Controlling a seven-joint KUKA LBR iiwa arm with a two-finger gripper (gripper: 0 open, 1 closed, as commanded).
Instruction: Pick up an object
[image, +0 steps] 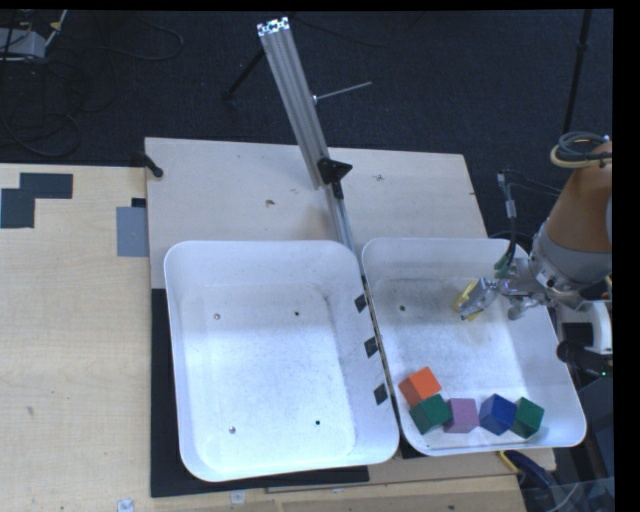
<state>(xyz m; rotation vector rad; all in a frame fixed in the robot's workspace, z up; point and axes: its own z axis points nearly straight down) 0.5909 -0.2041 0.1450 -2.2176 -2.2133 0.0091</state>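
My gripper (495, 298) hangs over the upper right part of the right bin (440, 265), below the arm's orange band. A small yellow piece (467, 297) sits right at the gripper's left end; whether it is gripped or merely beside it is unclear. Along the bin's front edge lie an orange block (420, 383), a dark green block (431, 412), a purple block (462, 414), a blue block (497, 413) and a second green block (527, 416). They lie well below the gripper and apart from it.
The left bin (200, 300) lies beside the right one, with black clips (371, 346) along the shared rim. A slanted metal rail (300, 110) rises behind the bins. Cables and the arm's body crowd the right side.
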